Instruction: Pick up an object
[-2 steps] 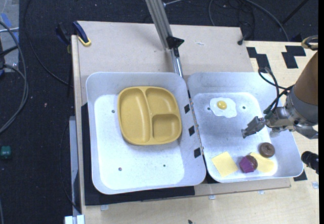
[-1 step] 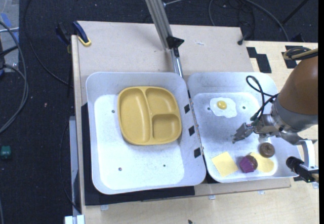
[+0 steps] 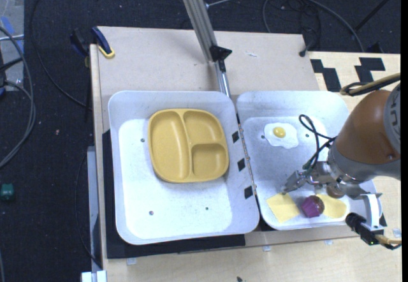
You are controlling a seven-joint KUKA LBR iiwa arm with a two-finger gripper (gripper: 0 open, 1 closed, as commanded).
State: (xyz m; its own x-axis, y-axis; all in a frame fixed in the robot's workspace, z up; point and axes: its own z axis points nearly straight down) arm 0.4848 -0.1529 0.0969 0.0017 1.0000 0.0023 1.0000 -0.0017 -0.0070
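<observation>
In the right bin (image 3: 255,108) lie a toy fried egg (image 3: 281,134) at the back, a flat yellow cheese slice (image 3: 284,207) at the front, a small purple object (image 3: 312,205) beside it, and a pale yellow piece (image 3: 336,208) to its right. My gripper (image 3: 305,180) hangs low over the front of this bin, just above and behind the purple object and the cheese slice. The orange and grey wrist (image 3: 366,140) hides the bin's right side. I see nothing held.
The left bin (image 3: 127,210) holds a yellow divided plate (image 3: 189,145). A metal pole (image 3: 197,13) slants down to the seam between the bins. A black cable (image 3: 312,131) loops near the egg. A clamp (image 3: 102,41) sits at the bench's back left corner.
</observation>
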